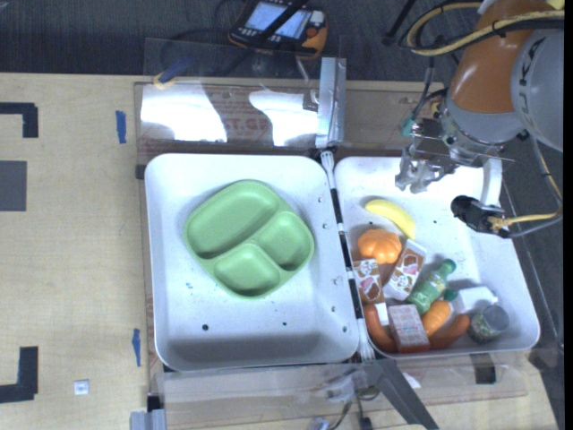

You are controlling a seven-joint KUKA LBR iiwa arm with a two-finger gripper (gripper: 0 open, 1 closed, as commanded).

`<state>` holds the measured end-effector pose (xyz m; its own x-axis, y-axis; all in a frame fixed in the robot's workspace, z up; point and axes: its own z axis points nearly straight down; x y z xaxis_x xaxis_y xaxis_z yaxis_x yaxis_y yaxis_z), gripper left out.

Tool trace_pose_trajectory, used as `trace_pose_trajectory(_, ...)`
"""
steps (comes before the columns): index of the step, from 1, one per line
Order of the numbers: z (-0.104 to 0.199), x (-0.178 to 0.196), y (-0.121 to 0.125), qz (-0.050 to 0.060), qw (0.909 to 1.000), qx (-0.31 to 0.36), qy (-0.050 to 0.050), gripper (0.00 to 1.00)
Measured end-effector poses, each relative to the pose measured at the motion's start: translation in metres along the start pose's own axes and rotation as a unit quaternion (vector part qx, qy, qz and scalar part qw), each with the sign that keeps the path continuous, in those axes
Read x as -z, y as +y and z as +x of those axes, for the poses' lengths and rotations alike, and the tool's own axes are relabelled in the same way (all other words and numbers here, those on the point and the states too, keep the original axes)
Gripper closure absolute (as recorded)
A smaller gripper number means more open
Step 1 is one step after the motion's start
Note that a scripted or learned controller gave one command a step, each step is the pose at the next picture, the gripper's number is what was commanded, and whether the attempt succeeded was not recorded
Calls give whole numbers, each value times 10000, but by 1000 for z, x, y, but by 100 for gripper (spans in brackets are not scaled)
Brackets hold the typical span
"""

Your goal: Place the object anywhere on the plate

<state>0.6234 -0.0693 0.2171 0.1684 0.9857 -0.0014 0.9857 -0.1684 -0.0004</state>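
A green plate [250, 236] with three compartments lies in the left bin [170, 312]. The right bin [515, 276] holds a yellow banana [391, 214], an orange fruit [380, 245], two small cartons [387, 278], a green bottle [431, 283], a carrot [440, 321] and a dark can [488, 322]. My gripper [417, 183] hangs over the far end of the right bin, just above and right of the banana. It is open, with nothing between its fingers.
A metal divider [329, 106] rises at the back between the bins. A pendant device [273, 25] lies beyond the bench. A black cable fitting [476, 213] hangs off the arm over the right bin's far right side.
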Motion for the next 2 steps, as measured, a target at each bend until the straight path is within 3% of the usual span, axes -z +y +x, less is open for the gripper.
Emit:
trace_pose_trajectory(1,29,-28,40,-23,9965,838,1,100)
trace_pose_trajectory(2,-39,-88,51,-1,9829,1844,6,100)
